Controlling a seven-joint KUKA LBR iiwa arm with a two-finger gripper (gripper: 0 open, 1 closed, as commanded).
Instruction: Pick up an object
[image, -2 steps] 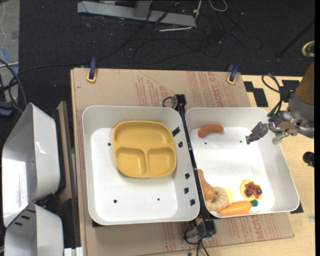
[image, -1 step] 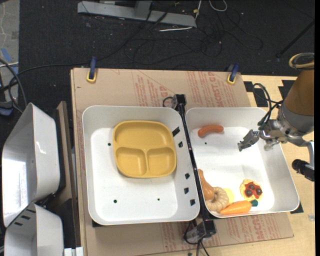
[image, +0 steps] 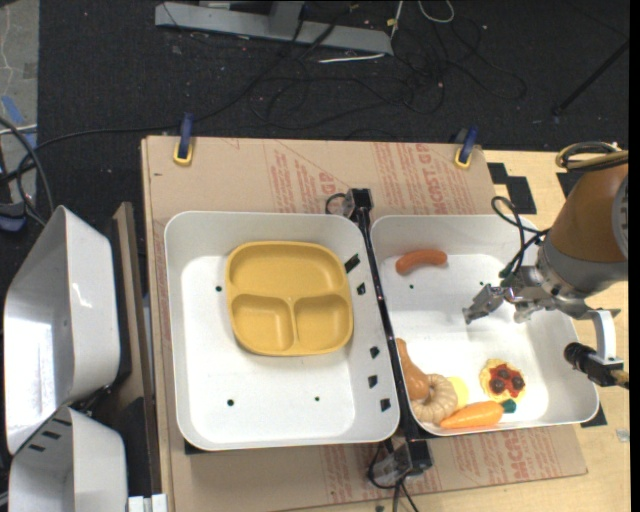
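From my remote seat I see the gripper (image: 487, 302) low over the right bin (image: 445, 232), arm (image: 590, 235) coming in from the right edge. The fingers (image: 480, 306) look slightly spread, nothing between them, tips over bare white floor. Not fully sure of the gap, they're small and dark.

Relative to the fingers: the sausage (image: 420, 261) lies up and to the left, near but apart, along the bin's far side. The small pizza slice (image: 502, 379) with red topping sits below the fingers, a bit right, apart from them. The carrot (image: 471, 415) lies further below, at the near edge of the bin, just under the pizza slice. The shrimp (image: 437, 397) curls down-left of the fingers, touching the carrot's left end. A yellow piece (image: 457, 387) peeks out just beside the shrimp; can't tell what it is. A brown drumstick-like item (image: 410, 368) runs down-left of the fingers by the divider, touching the shrimp.

Well left of the fingers, across the divider, the left bin (image: 200, 400) holds a yellow sectioned plate (image: 290, 297), lying flat in its upper half.

Nothing is gripped.
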